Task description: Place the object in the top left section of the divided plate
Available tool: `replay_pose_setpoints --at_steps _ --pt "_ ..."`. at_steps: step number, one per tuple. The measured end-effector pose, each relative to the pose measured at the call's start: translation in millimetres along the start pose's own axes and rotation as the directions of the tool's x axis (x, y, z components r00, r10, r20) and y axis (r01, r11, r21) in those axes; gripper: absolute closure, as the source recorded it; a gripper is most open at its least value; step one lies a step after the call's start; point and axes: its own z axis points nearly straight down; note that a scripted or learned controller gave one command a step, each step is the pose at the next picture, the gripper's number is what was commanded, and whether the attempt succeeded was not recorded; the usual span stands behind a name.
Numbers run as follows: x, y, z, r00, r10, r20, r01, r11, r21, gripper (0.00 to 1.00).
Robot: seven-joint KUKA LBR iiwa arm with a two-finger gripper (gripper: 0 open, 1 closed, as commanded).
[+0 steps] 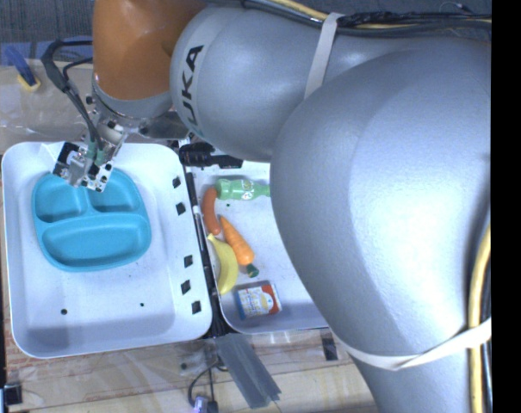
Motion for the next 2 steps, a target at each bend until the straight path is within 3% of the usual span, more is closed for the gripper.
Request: replay_pose_setpoints --at_steps 1,2 --pt "0 0 0 1.0 0.0 0.001 0.0 1.0 0.0 0.0" --pt "55 -17 90 1.0 -0.023 -0.002 0.023 1.0 0.002 0.0"
